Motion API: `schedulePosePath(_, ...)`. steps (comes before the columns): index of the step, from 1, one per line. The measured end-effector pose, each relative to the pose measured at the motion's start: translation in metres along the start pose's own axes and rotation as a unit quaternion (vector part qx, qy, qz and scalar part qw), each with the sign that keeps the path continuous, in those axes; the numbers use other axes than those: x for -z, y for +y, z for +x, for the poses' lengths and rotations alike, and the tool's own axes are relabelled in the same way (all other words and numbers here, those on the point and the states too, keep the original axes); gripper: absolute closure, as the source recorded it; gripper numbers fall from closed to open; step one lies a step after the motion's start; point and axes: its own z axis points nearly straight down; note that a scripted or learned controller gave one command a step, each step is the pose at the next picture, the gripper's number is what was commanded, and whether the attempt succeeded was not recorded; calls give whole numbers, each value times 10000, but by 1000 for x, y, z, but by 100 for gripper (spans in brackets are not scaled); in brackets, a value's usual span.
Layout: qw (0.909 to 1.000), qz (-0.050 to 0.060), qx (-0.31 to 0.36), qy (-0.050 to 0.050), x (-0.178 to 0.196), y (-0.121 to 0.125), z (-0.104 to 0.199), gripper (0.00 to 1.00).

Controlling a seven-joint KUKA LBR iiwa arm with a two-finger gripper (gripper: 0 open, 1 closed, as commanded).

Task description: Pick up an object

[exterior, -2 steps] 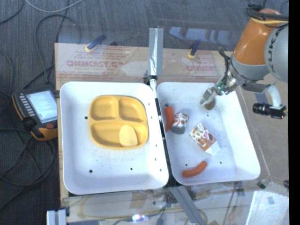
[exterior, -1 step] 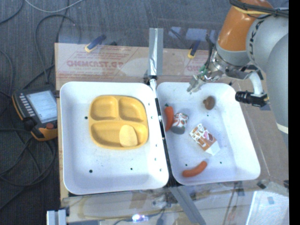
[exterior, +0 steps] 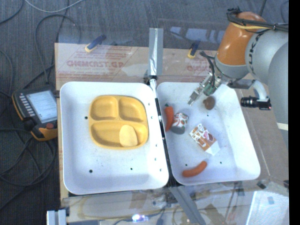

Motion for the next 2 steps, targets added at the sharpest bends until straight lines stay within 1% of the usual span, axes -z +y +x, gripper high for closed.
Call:
schedulePosePath(1,9945,-10,1048,9,57,-21,63,100)
schedulePosePath(2,9854,-12,1701,6,0,-56,40,100)
